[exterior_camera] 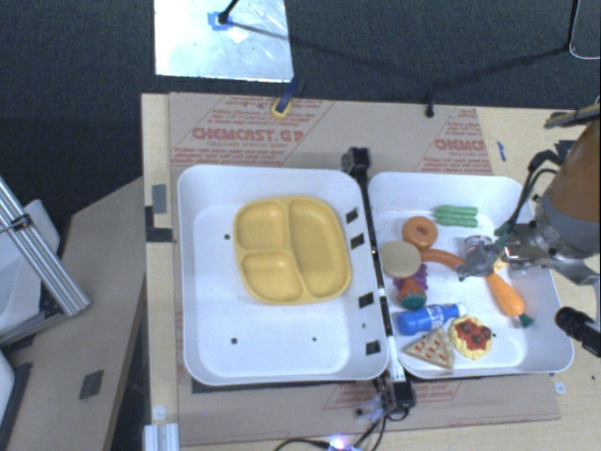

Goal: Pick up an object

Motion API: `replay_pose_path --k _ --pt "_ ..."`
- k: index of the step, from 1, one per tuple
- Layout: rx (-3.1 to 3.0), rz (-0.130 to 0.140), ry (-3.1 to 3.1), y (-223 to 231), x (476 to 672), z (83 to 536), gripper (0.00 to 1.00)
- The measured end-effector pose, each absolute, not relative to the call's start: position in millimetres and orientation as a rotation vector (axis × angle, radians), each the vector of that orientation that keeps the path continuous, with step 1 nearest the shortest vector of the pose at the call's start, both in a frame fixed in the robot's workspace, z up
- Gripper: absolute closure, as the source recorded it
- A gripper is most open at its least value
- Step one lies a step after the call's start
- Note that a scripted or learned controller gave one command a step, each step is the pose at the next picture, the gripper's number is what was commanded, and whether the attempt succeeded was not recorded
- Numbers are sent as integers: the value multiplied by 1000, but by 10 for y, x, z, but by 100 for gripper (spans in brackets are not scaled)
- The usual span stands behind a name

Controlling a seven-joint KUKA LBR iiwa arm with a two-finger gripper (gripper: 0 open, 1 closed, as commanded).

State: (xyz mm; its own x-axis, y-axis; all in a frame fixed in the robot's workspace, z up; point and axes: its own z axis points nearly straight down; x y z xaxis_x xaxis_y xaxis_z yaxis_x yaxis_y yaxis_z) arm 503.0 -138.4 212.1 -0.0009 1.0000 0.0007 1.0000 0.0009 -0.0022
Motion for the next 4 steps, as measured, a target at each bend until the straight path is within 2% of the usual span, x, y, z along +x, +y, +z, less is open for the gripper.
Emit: replay_pose_path --k 2,3,4 --pt "-2225 -6 -2223 -1421 4926 1132 0" --pt "-2220 -1 -2222 -1417 4932 832 0" --pt "-2223 -3 -2223 -1420 4940 949 100"
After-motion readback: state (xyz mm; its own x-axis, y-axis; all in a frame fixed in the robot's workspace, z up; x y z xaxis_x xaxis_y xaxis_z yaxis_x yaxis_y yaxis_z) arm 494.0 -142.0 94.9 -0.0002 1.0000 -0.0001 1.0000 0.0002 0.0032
